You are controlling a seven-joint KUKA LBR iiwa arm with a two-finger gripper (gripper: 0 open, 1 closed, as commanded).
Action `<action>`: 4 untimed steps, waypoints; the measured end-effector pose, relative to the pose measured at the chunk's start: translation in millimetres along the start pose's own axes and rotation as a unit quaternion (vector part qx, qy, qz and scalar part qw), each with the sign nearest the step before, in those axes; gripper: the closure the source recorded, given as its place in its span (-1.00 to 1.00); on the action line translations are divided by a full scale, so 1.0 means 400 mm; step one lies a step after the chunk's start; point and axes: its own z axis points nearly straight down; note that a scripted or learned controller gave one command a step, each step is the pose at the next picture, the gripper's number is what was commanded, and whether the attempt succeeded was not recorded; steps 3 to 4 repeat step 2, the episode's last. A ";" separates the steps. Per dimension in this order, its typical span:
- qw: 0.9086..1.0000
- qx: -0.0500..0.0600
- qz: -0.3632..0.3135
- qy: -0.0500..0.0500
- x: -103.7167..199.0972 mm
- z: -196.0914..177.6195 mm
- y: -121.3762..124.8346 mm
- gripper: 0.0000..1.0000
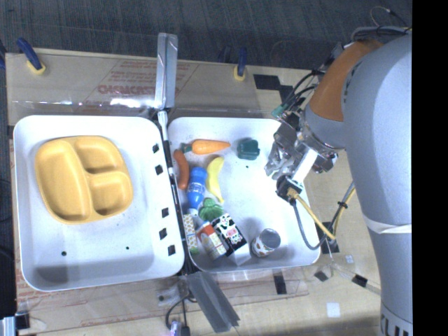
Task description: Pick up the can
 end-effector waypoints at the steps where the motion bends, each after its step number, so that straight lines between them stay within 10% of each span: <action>1: 1.000 0.000 0.000 0.000 0.000 0.000 0.000 -1.00; 2: 0.999 -0.002 -0.045 0.000 -0.075 0.145 -0.177 -1.00; 4: 0.999 -0.002 -0.045 0.000 -0.075 0.145 -0.177 -1.00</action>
